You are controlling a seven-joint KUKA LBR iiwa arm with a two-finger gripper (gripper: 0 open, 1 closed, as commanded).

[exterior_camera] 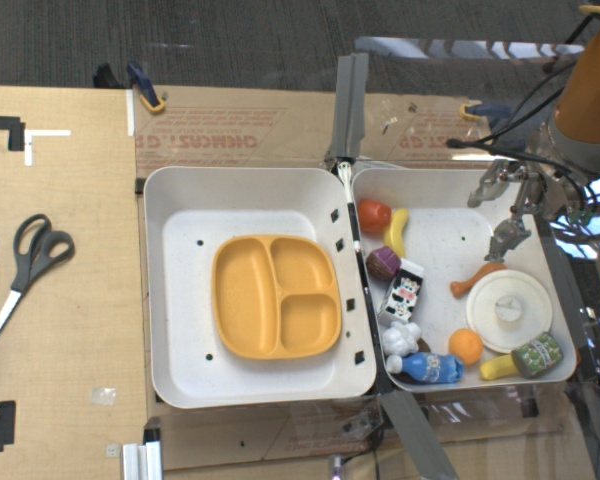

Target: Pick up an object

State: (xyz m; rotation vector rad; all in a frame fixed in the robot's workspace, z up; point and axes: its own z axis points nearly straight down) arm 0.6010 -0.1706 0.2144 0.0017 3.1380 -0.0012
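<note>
My gripper [501, 212] hangs over the back right part of the right bin [435, 190], open, with nothing between its fingers. Just below it lie an orange carrot-like toy [475, 279] and a white round dish [508, 310]. Along the bin's left side sit a red tomato [374, 213], a yellow banana [396, 230], a purple item [383, 262] and a black-and-white carton [403, 293]. At the front are a white figure [398, 340], a blue bottle [432, 368], an orange [465, 345], a yellow piece [498, 368] and a green can [538, 354].
The left bin [170, 268] holds a yellow divided plate [277, 296]. Scissors [30, 258] lie on the wooden bench at far left. A blue clamp [145, 86] sits at the cardboard's back edge. Cables run by the arm at right.
</note>
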